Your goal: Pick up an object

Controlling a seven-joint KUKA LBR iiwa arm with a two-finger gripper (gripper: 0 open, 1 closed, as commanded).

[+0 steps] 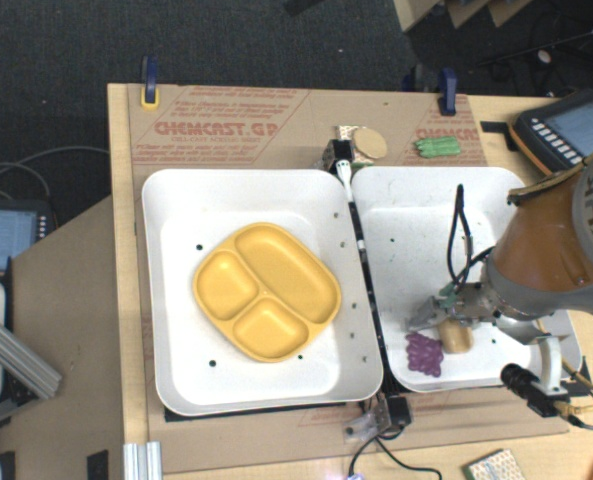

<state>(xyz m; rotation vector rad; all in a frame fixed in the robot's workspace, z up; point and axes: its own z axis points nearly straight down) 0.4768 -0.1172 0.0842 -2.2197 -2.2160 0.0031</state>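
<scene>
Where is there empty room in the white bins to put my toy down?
The right bin has bare floor across its far half, between the divider and the black cable. The left bin is bare along its edges around the yellow divided plate. It is crowded at the right bin's near end, where the end effector, purple grapes and a tan object sit.

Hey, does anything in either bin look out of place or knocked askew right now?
Mostly tidy. The yellow divided plate sits rotated at an angle in the left bin rather than square to its walls. In the right bin, purple grapes and a tan object lie by the claw. Nothing looks spilled or damaged.
</scene>
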